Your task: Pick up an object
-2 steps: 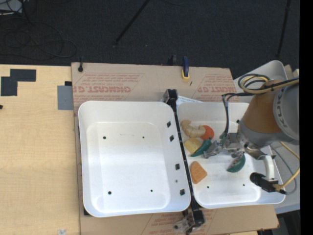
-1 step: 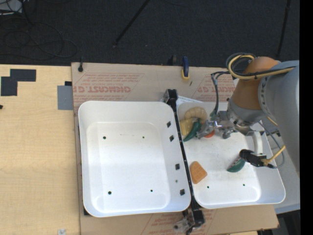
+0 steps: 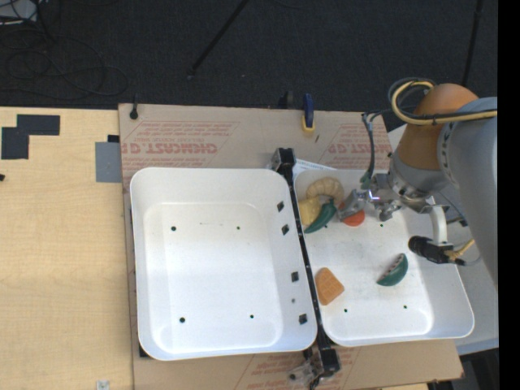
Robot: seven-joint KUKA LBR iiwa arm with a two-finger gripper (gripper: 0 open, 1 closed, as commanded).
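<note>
— Nearest our lens, what do we see?

— Lowest in our frame, an orange wedge (image 3: 328, 286) lies by the left wall of the right-hand bin (image 3: 443, 325), just beside the black divider (image 3: 294, 226) between the two bins.

— And the other pieces?

— We count a green-rinded slice (image 3: 393, 271) well to the wedge's right on the bin floor. At the bin's upper left a yellow piece (image 3: 309, 210), a tan one (image 3: 322, 187) and a dark green one (image 3: 326, 215) crowd together, touching. A small red object (image 3: 353, 217) sits just to their right.

— Where is the gripper?

— We place the gripper (image 3: 375, 201) just above and right of that red object, close against it. We cannot tell from here what its fingers are doing, nor whether it has hold of anything.

— Beyond that?

— We note the orange band (image 3: 435, 124) above the wrist, the left bin (image 3: 146, 218) alongside, and a cardboard sheet (image 3: 203, 140) under both.
</note>
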